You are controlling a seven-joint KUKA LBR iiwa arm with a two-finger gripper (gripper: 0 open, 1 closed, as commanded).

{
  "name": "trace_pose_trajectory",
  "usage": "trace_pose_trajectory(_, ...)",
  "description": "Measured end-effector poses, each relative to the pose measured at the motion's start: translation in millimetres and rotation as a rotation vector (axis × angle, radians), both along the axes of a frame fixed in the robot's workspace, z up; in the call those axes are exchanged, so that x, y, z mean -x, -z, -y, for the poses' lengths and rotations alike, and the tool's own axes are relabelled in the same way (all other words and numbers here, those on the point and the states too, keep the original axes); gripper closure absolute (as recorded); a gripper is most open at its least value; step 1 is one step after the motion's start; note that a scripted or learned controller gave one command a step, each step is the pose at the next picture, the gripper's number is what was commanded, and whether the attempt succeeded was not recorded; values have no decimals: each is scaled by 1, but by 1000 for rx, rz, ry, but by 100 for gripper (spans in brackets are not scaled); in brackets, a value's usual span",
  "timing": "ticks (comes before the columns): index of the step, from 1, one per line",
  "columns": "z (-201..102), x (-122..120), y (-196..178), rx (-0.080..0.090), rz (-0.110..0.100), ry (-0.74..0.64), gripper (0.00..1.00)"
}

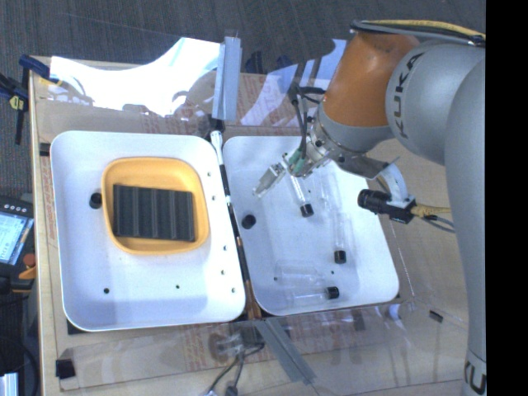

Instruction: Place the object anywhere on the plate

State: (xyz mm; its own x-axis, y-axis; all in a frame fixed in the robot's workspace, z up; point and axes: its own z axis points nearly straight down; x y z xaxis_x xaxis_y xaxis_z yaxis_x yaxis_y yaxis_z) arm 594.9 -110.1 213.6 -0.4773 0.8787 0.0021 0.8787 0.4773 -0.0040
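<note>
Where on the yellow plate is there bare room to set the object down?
On the yellow plate, the dark ribbed block covers most of the middle. Bare room is the rim band around it, widest along the top. The gripper hangs over the right bin.

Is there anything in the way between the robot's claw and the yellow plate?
Yes, in a small way. The claw hangs over the right bin, and the yellow plate lies in the left bin. Between them run the two bins' raised rims, side by side. Nothing else visible stands in that path.
</note>
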Motion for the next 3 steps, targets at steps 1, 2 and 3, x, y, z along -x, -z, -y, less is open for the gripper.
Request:
trace_pose_trajectory(1, 0, 0, 0, 0, 0, 0, 0)
trace_pose_trajectory(2, 0, 0, 0, 0, 0, 0, 0)
trace_pose_trajectory(3, 0, 0, 0, 0, 0, 0, 0)
